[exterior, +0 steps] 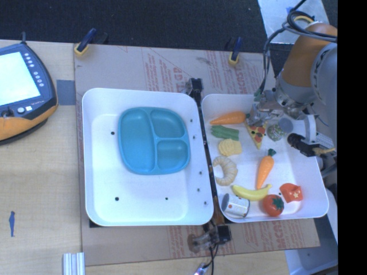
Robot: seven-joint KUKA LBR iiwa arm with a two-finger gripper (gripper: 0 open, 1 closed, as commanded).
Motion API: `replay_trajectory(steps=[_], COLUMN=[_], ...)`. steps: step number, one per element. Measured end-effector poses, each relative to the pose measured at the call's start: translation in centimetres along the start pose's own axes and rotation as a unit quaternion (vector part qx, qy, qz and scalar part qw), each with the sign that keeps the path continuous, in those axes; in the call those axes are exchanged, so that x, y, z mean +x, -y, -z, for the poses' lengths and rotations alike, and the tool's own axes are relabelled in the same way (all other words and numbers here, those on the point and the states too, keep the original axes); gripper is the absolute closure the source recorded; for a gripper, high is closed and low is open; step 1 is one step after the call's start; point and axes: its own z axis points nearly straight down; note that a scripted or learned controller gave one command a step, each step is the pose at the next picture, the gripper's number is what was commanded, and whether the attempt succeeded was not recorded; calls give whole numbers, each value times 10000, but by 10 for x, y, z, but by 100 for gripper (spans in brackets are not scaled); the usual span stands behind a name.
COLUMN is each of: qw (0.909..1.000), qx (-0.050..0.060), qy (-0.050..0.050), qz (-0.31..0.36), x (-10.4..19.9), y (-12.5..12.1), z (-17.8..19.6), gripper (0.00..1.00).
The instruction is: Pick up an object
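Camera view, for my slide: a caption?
KUKA arm's gripper over the right bin of toy food; blue plate in left bin.

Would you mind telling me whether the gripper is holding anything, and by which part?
It cannot be told: the gripper sits low over the pizza slice.

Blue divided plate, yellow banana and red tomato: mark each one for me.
Blue divided plate (153, 140), camera view, on its centre where the dividers meet.
Yellow banana (250, 192), camera view, on the middle of its curve.
Red tomato (272, 205), camera view, on its round body.
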Motion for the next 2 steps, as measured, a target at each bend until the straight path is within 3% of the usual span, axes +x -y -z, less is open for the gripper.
replay_trajectory(steps=[1,2], qw=[10000,10000], qx=[-42,-33], qy=[9,10], qz=[-12,-17], x=[78,78], y=[20,21], z=[88,87], gripper=[100,0])
